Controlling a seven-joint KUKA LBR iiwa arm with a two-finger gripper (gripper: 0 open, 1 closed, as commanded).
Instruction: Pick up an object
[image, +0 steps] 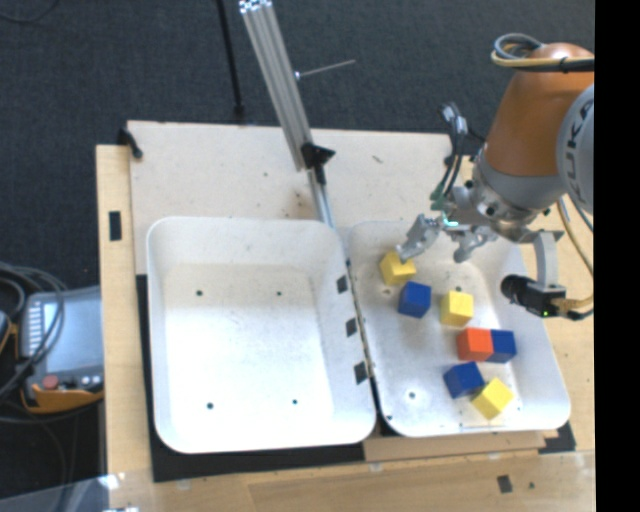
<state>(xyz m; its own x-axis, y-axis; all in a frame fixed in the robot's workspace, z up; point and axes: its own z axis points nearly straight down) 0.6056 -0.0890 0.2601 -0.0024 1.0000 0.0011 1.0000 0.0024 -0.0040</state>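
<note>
Dark carpet surrounds the wooden bench (230, 160) bearing two shallow white bins. Every block lies in the right bin (540, 395). The two-finger gripper (445, 238) hangs spread open above its far end, gripping nothing, one finger close to the small yellow cube (396, 268). Nothing is lifted yet; closing and raising apparently remain.

Seven small cubes lie in the right-hand white bin (560, 400). A yellow cube (396, 268) sits at ten o'clock, tilted. A blue cube (415, 299) lies near the centre, with a second yellow cube (458, 307) just beside it at three o'clock. Lower, an orange cube (475, 344) touches another blue cube (502, 345). At five o'clock, a third blue cube (463, 379) touches a third yellow cube (492, 398).
</note>
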